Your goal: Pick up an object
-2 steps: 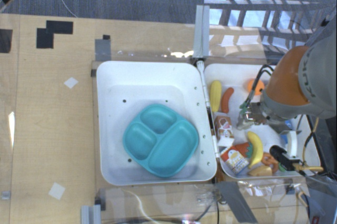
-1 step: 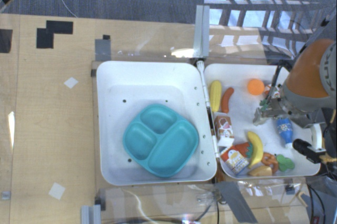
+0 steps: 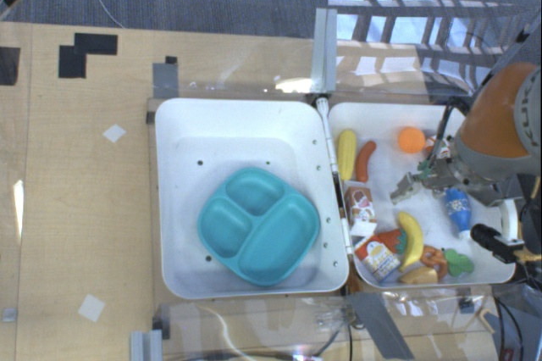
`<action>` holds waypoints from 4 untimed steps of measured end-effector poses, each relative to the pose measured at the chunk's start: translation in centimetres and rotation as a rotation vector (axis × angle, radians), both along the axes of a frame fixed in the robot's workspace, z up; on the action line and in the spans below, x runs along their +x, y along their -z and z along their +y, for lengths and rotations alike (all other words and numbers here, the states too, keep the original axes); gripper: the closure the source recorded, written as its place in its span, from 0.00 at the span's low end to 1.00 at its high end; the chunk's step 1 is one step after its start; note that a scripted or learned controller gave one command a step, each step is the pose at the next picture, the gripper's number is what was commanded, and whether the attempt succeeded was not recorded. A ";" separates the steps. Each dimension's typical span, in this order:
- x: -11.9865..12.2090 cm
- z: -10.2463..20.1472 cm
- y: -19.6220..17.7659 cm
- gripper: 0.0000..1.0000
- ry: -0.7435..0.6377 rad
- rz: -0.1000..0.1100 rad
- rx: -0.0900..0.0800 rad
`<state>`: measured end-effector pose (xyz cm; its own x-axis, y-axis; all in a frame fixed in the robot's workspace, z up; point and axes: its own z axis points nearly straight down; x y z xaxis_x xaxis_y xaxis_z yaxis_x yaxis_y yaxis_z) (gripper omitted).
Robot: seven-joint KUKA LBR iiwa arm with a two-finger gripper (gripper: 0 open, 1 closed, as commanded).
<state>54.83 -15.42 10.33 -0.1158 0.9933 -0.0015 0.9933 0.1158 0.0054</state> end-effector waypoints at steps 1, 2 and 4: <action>-0.1 -0.7 -1.2 0.00 -0.059 0.000 -0.001; -5.6 2.7 1.3 0.00 -0.117 -0.014 -0.006; -2.8 2.4 -5.8 0.00 -0.154 -0.001 -0.001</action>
